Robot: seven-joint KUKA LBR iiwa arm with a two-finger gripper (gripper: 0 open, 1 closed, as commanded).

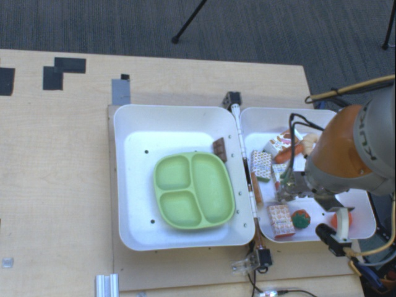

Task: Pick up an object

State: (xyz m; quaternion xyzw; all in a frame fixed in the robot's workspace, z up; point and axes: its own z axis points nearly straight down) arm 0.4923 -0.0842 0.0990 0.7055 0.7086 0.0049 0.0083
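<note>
Reaching in from the right, the arm (352,150) bends over the right bin (365,224), its gripper (288,187) low among the clutter (finger state cannot be told). A patterned box (280,220) lies near the bin's front wall, long axis running front to back, beside a red-and-green toy (301,219).

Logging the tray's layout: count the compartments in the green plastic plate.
3. In the green divided plastic plate in the left white bin: one upper left, one lower left, one long one along the right side.
</note>
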